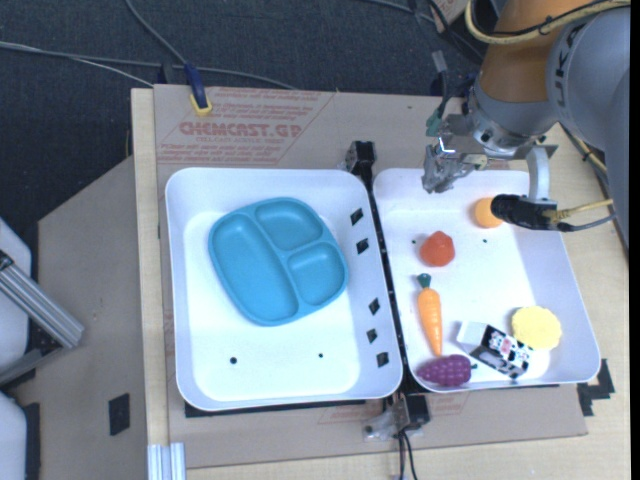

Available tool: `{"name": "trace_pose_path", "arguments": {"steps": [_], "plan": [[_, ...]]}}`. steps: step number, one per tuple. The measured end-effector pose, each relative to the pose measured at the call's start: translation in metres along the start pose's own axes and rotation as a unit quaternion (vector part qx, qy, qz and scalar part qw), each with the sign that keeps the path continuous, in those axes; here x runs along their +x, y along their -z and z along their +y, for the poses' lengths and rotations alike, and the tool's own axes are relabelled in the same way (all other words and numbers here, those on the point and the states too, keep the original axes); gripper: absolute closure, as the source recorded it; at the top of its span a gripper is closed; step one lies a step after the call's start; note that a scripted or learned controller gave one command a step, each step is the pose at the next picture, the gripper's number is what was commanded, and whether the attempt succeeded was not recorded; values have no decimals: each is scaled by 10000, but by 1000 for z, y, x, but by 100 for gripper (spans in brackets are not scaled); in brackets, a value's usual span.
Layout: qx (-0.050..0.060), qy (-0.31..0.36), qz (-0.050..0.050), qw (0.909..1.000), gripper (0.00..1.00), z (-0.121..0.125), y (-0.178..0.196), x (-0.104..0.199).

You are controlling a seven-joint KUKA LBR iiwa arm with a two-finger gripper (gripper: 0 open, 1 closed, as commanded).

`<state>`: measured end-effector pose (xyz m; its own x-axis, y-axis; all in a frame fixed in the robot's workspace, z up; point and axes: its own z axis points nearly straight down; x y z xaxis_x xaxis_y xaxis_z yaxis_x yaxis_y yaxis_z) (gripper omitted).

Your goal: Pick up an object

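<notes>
Gripper (440,176) over right bin's (570,298) far-left corner, nothing visibly held; finger state unclear. Below it: round red tomato (437,249), tapered carrot (430,313), bumpy purple grapes (445,371), patterned box (498,348), yellow disc (536,327), orange ball (486,213). Left bin (190,288): glossy blue sectioned plate (277,259).

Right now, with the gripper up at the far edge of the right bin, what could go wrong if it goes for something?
1. The gripper hangs by the right bin's far rim; descending straight could strike it.
2. The purple grapes, carrot and patterned toy crowd the near corner, so a grasp there may catch two things.
3. The orange fruit sits against a black part of the arm, hard to reach cleanly.
</notes>
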<state>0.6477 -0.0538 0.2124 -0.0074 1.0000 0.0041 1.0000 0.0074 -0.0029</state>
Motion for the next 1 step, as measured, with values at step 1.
{"name": "trace_pose_path", "arguments": {"steps": [1], "plan": [[4, 3, -1, 10000, 100, -2, 2, 66]]}}
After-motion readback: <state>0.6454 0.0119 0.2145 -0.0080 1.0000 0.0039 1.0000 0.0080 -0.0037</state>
